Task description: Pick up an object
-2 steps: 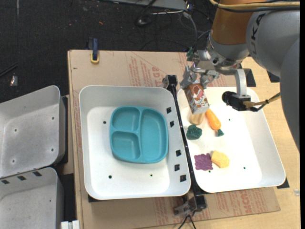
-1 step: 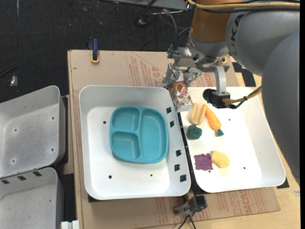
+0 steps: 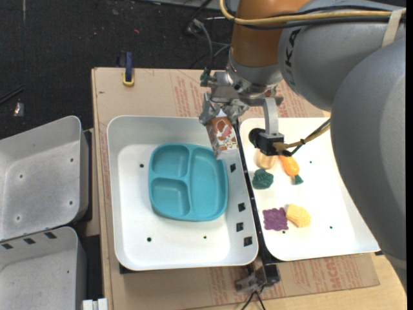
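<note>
Just right of upper centre: a small red-and-white carton (image 3: 222,136), pinched at its top between the closed fingers of the gripper (image 3: 217,115). Hangs tilted, clear of the floor of the left bin (image 3: 119,173), over that bin's upper right corner. Lower end sits just above the upper right corner of a teal divided plate (image 3: 188,181); cannot tell whether touching it or not. Plate lies flat in the middle of the left bin, three compartments facing up.

Beneath both bins: a sheet of brown cardboard (image 3: 161,89) with red print, held by a blue-and-yellow clamp (image 3: 128,70) at its upper left edge and a dark clamp (image 3: 257,279) at the lower edge, between the bins. Around the bench: dark speckled floor (image 3: 51,37), with cables at the top of the frame. At far left: two more white trays (image 3: 39,173), one above the other.

In the right bin (image 3: 335,237), near its left wall: a tan lump (image 3: 264,161), an orange carrot-shaped piece (image 3: 290,166) just beside it, a dark green piece (image 3: 262,179) below. Further down, side by side: a purple piece (image 3: 275,219) and a yellow piece (image 3: 297,216).

Covering the upper right of the frame and the right bin's far corner: the grey arm (image 3: 361,108), orange band (image 3: 264,18) on top.
</note>
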